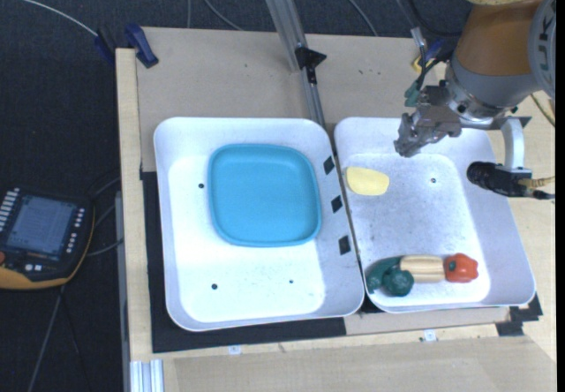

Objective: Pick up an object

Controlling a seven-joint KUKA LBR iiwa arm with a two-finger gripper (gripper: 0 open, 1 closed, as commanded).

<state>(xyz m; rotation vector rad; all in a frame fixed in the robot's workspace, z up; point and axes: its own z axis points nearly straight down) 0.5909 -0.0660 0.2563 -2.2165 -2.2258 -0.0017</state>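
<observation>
My gripper point(408, 147) hangs over the far edge of the right bin point(441, 205), above its upper middle part. Nothing shows between its tips. A pale yellow lump point(366, 181) lies in that bin a little left of and below the gripper. Along the right bin's near edge lie a dark green piece point(390, 278), a tan cylinder point(422, 268) and a red piece point(460, 267), all in a row and touching. A blue square plate point(263, 194) rests in the left bin point(181, 231).
A metal pole point(284, 6) slants up from between the bins at the back. Cables lie on the dark floor behind the bench. A handheld controller point(40, 231) sits on the floor at far left.
</observation>
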